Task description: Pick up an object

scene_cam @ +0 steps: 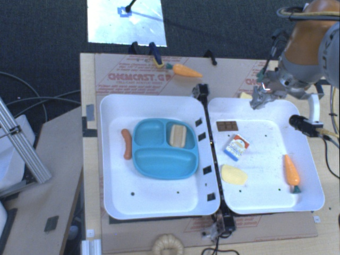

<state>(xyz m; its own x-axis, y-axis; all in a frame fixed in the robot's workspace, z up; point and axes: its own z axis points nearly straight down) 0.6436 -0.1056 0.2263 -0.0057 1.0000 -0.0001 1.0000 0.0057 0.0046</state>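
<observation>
Two shallow white bins side by side, centre of frame, on a brown printed board.

Right bin [313, 195], matte white plastic, rounded corners, speckled floor:
- carrot [290, 172], orange, tapered, smooth; lower right near the right wall. Long axis runs nearly top to bottom of frame, slightly tilted, green stub at the lower end.
- small packet [236, 146], white with red and blue print, boxy; centre of bin, set diagonally.
- yellow piece [234, 175], rounded, flat, pale; below the packet, near the divider side.
- brown tile [227, 126], flat, rectangular, gridded; upper left of this bin, long side across the frame.
Open floor between packet and carrot, and along the lower edge.

Left bin [114, 195]:
- blue plate [159, 155], compartmented, glossy, rounded; centre.
- tan slab [177, 136], bread-like, in the plate's upper right compartment.
- sausage [127, 143], reddish, cylindrical; just left of the plate, long axis top to bottom.
Bare floor below the plate.

Second carrot [184, 71] on the board above the left bin, outside both bins, lying across the frame, green end to the left.

Gripper [259, 101], grey metal, at the upper right, over the top rim of the right bin; well apart from the carrot. Cannot tell how the jaws stand: too small and blurred.
</observation>
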